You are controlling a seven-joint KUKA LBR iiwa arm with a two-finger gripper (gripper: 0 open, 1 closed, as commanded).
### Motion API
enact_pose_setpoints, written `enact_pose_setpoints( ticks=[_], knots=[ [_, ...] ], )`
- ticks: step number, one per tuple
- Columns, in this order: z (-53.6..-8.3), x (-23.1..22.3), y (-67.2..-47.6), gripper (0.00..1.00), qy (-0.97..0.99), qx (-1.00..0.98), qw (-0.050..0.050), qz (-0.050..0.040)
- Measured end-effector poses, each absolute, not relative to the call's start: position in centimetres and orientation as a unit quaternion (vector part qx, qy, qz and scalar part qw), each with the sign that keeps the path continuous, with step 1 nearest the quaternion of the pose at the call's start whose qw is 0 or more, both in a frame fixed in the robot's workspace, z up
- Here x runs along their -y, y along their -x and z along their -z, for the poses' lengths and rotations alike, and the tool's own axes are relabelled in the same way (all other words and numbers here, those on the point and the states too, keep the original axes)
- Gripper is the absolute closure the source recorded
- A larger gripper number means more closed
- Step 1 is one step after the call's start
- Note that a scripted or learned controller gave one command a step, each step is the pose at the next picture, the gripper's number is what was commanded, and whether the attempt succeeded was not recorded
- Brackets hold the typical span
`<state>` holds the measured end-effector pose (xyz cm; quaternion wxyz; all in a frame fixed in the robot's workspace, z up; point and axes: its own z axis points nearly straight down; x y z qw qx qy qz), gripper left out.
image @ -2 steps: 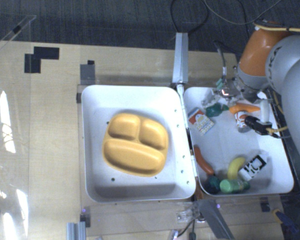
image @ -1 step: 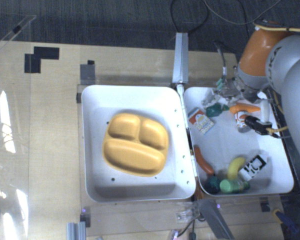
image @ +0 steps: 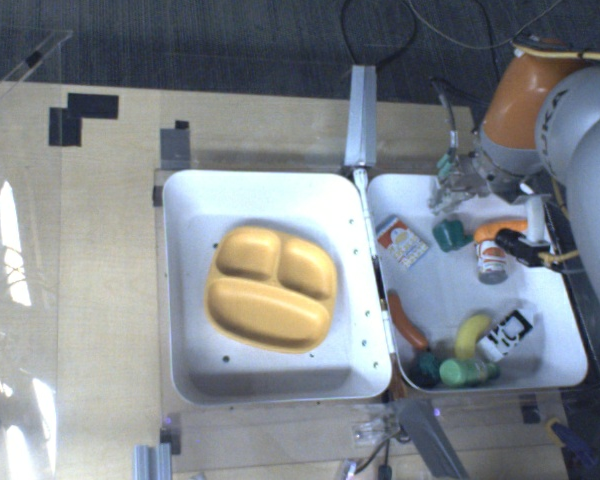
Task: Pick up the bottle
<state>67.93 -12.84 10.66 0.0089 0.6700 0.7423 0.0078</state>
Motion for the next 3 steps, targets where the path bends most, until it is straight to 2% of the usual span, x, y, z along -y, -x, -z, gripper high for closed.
enact_pose_setpoints(
  ticks=[1, 2, 3],
  knots=[
    [-10.7, 12.8, -67.9, 0.0, -0.67, -0.742, 0.009, -0.0077],
    [-9.4, 10.2, -63.1, 0.0, -0.595, -0.804, 0.004, -0.0004],
    [-10.2, 10.1, -63.3, 1.0, -0.595, -0.804, 0.004, -0.0016]
  ],
)
